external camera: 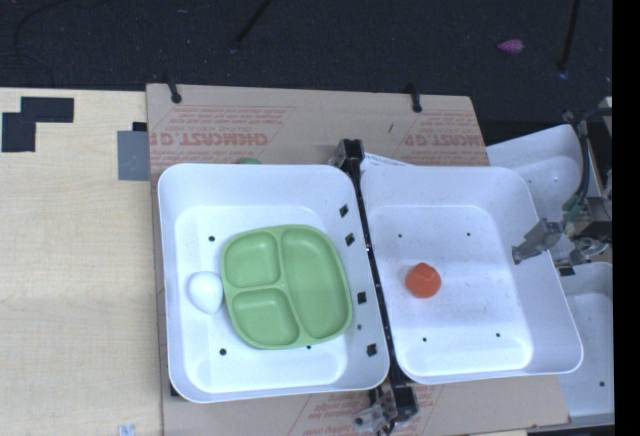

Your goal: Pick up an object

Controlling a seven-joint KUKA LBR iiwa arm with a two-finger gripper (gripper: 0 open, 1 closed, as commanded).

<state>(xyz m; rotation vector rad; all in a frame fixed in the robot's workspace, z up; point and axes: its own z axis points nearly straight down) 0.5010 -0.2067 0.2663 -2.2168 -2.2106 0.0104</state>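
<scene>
A cardboard sheet is lying under both bins, probably serving as a base that keeps them side by side.

The left bin is sitting at nine o'clock of the right bin, and their inner walls are meeting along a dark centre strip, so the arm can reach either one from the same side.

A green divided plate is taking up most of the left bin's floor. It is lying flat and looks awkward for a two-finger grasp.

The gripper is hanging over the right bin's three o'clock rim, reaching in from the right with nothing visibly in it. Whether it is open or closed cannot be told at this size and angle.

A small orange object is resting alone near the middle of the right bin, at about eight o'clock from the gripper and apart from it. Standing free of the walls, it looks like the easiest thing to pick and the likely target, since the gripper is already over this bin.

A white egg-shaped object is lying in the left bin, touching the plate's nine o'clock edge. That is leaving little room on one side.
</scene>
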